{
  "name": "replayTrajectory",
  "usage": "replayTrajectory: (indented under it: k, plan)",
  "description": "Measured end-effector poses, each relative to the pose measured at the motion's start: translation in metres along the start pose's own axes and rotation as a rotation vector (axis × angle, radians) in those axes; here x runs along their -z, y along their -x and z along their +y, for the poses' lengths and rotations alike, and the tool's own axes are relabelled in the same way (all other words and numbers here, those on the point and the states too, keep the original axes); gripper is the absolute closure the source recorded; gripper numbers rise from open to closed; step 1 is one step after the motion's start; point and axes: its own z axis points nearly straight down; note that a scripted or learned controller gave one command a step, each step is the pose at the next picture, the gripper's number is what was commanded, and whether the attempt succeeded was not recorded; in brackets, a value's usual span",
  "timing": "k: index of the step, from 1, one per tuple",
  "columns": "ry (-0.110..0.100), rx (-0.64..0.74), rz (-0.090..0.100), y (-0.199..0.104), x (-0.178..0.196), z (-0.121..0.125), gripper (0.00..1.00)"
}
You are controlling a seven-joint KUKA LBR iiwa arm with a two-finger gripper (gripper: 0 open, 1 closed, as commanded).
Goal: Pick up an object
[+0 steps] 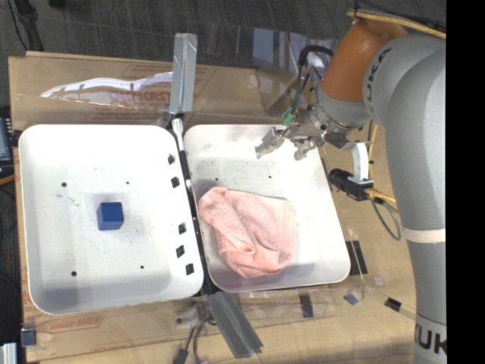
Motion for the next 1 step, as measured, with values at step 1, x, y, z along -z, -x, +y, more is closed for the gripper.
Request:
replayTrajectory:
  k: [1]
  plan:
    - [-0.001, 0.034, 0.001, -0.0144, -0.0856, -0.0815, 0.0]
